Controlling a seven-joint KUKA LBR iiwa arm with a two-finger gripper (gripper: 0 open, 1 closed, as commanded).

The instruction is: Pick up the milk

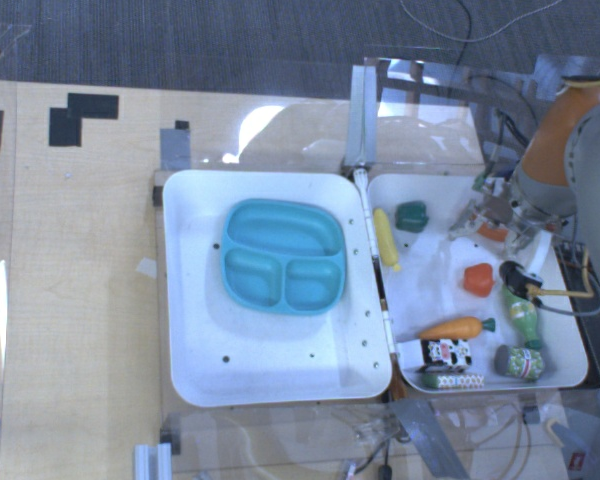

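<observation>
Glossy white right bin [420, 278] | boxy cow-patterned milk carton [446, 353] | tapered carrot [452, 328]

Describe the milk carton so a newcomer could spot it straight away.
Look in the right-hand white bin, along its near edge. There the milk carton lies on its side just below the orange carrot, left of a green can. It alone is a white box with black cow-style patches.

Blue plate [283, 256]; corn [386, 239], carrot [452, 328] alongside.
</observation>
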